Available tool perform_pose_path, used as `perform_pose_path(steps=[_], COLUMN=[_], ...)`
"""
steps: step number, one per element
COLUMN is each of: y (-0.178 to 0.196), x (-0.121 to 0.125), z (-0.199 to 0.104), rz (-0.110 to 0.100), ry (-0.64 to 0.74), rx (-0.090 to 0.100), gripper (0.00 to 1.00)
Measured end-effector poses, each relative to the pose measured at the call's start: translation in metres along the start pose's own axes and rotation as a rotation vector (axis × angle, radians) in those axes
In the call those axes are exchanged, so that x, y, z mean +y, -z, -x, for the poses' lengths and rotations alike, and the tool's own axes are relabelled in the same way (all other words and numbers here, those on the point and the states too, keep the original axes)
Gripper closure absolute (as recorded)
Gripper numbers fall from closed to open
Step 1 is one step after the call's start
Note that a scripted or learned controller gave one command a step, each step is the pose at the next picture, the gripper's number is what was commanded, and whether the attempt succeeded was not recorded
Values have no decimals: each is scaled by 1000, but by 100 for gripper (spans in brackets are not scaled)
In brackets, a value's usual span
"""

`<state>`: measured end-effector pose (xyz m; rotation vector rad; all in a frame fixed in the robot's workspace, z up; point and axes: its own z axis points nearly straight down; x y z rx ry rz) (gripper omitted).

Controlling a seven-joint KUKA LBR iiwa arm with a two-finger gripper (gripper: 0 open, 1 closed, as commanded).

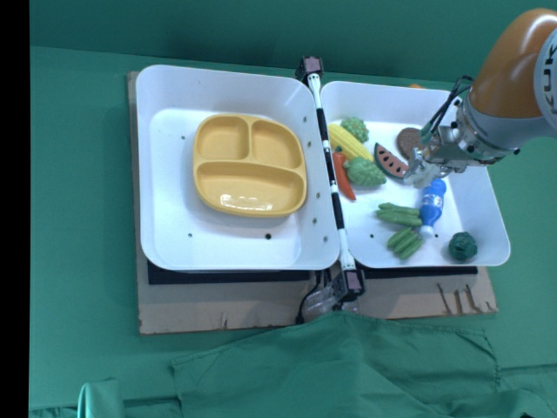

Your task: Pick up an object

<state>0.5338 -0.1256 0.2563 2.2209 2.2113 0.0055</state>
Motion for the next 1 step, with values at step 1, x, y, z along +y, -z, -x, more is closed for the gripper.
perform_pose_path(steps=[1], y=[64], x=[3], z=[8], rz=[4], ry=[1], rx=[-1], gripper=[100])
